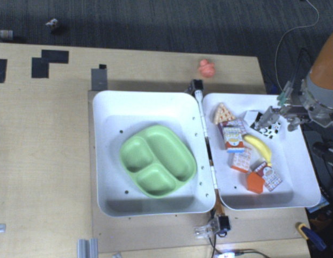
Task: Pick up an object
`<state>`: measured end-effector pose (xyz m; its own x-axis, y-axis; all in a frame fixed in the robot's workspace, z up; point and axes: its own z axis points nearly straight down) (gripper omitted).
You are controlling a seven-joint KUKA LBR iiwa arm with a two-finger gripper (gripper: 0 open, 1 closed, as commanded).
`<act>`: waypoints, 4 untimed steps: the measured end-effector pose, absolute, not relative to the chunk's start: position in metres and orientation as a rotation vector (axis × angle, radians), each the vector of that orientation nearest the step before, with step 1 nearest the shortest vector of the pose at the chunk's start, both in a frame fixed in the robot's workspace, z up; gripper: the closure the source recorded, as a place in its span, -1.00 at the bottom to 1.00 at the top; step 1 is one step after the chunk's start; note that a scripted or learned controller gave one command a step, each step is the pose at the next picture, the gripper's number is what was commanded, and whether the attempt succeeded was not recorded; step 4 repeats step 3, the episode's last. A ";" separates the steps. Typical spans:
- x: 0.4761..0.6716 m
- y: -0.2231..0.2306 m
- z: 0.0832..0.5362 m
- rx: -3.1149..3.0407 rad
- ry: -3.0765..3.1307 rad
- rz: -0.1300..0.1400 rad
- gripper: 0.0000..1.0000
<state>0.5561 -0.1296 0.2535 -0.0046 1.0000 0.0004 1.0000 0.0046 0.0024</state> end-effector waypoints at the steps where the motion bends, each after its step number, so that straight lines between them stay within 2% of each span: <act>1: 0.562 -0.152 0.105 2.216 2.220 0.004 -1.00; 2: 0.564 -0.151 0.116 2.213 2.220 0.011 1.00; 3: 0.532 -0.093 0.203 2.214 2.224 0.006 1.00; 4: 0.532 -0.093 0.203 2.214 2.224 0.006 1.00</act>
